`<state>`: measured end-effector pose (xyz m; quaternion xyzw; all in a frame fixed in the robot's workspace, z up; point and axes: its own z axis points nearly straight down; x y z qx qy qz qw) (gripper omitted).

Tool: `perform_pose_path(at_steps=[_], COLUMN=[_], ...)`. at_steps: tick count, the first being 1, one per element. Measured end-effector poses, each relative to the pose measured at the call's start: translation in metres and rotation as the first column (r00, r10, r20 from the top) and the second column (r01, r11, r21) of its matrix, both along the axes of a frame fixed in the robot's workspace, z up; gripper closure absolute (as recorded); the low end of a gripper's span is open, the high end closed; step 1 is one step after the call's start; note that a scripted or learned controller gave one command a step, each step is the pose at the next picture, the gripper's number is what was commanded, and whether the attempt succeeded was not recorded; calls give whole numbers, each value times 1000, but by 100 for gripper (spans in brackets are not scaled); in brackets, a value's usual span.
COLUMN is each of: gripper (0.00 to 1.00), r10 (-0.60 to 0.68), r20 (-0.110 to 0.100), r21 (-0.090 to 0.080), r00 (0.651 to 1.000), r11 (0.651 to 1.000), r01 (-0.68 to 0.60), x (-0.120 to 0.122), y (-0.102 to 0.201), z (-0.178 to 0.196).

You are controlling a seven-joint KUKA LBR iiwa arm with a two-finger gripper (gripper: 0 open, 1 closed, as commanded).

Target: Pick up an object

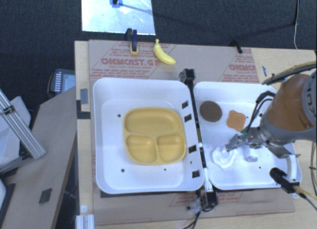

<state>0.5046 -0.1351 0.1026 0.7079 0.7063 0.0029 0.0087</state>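
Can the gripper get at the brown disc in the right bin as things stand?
Probably yes. The brown disc lies flat and apart from the orange piece, nothing on top, and the gripper hovers close by in the same right bin.

Two shallow white bins [106, 99] sit side by side. One yellow three-compartment plastic tray [151, 135] lies in the left. The right holds one brown round disc [210, 111], one orange toast-like piece [236, 120] and one clear crumpled item [223, 158]; one yellow banana [163, 54] lies behind.
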Motion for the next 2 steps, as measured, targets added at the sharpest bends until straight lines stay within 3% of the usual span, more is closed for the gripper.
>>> perform_pose_path(at_steps=[1,2], gripper=[100,100], r10=[1,6], r20=[9,-11], r21=[-5,7], r00=[1000,1000], r11=[1000,1000], r01=[-1,-6], x=[2,2], y=[-1,-1], z=[10,53])
